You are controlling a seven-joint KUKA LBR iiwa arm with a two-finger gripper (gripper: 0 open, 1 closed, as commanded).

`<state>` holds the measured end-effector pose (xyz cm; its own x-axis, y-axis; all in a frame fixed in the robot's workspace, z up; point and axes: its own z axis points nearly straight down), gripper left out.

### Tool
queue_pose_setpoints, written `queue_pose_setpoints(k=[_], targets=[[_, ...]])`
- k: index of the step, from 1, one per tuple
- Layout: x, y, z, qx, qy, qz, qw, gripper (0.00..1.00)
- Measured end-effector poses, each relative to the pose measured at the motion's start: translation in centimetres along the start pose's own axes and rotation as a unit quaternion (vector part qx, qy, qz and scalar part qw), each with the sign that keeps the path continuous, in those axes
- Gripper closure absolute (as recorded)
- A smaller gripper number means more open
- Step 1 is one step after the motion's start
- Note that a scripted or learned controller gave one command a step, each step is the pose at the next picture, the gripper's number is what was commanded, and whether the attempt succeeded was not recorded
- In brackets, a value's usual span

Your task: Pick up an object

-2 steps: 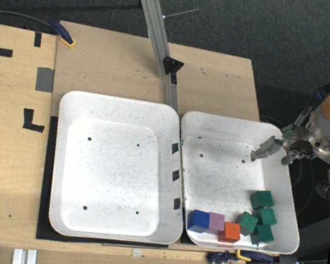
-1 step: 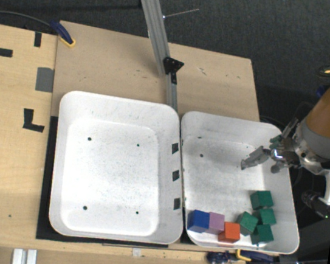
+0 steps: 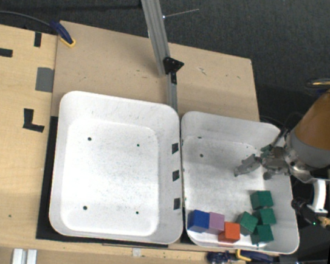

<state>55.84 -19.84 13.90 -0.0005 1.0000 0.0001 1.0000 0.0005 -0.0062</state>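
Note:
The right bin (image 3: pixel 227 124) holds a row of small blocks along its near wall: a blue block (image 3: pixel 198 219), a purple block (image 3: pixel 216 221) and an orange block (image 3: pixel 231 232). Several green blocks (image 3: pixel 261 200) cluster in the bin's near right corner. My gripper (image 3: pixel 250 165) hangs over the bin's right half, above bare floor, up and to the left of the green blocks. It is apart from every block. The grey arm with its orange band (image 3: pixel 320 124) reaches in from the right.
The left bin (image 3: pixel 120 104) lies beside the right one on the wooden bench. A slanted metal pole (image 3: pixel 159 29) runs down to the gap between the bins at the back. A blue clamp (image 3: pixel 223 258) sits at the right bin's front edge.

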Motion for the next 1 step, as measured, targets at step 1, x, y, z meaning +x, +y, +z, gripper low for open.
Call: queue_pose_setpoints(k=[1], targets=[[0.13,0.16,-1.26,-0.002,0.001,-0.001,1.0,1.0]])
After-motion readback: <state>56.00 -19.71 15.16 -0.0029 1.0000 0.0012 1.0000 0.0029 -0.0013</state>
